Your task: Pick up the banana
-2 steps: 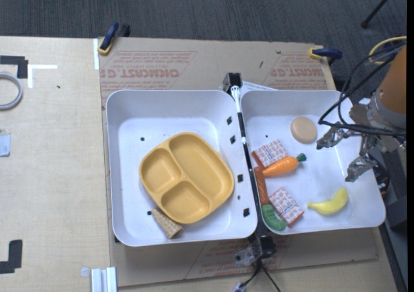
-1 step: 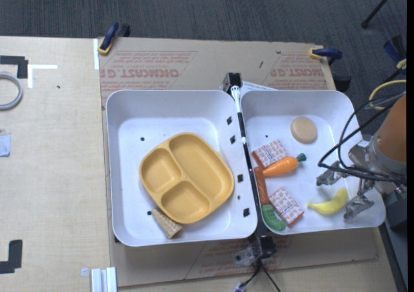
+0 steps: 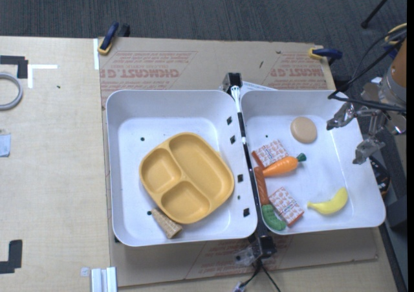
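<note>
Your hand [image 3: 354, 136], fingers apart and holding nothing, hangs above the banana [image 3: 330, 202], which lies slantwise just below-left.

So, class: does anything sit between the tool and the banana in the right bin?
Nothing visible does. The tool hangs over the right bin's far right side, and the banana lies nearer the front on bare white floor. The carrot lies off to the left.
</note>
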